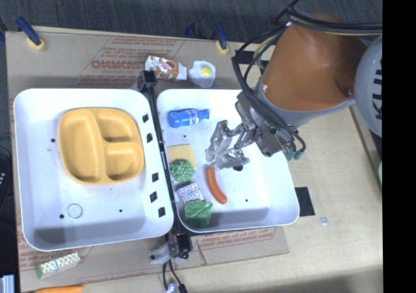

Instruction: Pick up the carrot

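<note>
The arm's orange band (311,64) rises closest to my camera, at upper right, with the grey wrist below it reaching down and left into the right bin (276,191). I see the hand (225,155) hovering over that bin's middle, its metal fingers (218,142) spread apart with nothing between them. The carrot (216,185) lies flat on the bin floor just below the fingertips, slanting toward lower right; I cannot tell whether the fingertips touch its upper end. In the same bin, along its left side, I note a blue bottle (187,117) near the top, a yellow block (181,152) below it, a green round item (182,169) touching that block's lower edge, a small printed packet (189,192) and a green leafy item (197,212) at the bottom corner. The left bin (39,220) holds a yellow divided tray (101,143). On the bench (331,240), above the bins, stand a small carton (162,67) and a white-and-yellow item (202,73).
</note>
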Tool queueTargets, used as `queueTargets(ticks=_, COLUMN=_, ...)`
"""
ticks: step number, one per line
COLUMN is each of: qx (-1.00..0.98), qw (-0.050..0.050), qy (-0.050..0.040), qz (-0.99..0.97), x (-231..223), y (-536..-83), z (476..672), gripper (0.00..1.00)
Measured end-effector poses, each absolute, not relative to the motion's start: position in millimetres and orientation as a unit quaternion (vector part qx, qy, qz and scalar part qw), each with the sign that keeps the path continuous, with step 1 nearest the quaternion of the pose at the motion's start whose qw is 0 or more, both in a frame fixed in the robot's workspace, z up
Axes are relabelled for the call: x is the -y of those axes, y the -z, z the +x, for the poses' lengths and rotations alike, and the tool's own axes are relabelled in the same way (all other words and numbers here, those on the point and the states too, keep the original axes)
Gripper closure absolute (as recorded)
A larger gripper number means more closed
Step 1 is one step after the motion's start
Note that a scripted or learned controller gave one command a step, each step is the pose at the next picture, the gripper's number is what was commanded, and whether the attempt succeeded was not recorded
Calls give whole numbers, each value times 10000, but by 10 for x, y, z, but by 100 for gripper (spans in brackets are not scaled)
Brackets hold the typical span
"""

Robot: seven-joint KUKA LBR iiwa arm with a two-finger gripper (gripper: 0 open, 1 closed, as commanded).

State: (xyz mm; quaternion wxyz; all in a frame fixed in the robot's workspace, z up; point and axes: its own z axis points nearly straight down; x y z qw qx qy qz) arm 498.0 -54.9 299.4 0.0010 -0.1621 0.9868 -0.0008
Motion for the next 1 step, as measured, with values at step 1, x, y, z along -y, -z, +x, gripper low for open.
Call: queueTargets(ticks=1, qx=-9701, qw=-3, qy=1, qz=-2428, x=178, y=-2470, z=4944, gripper=100)
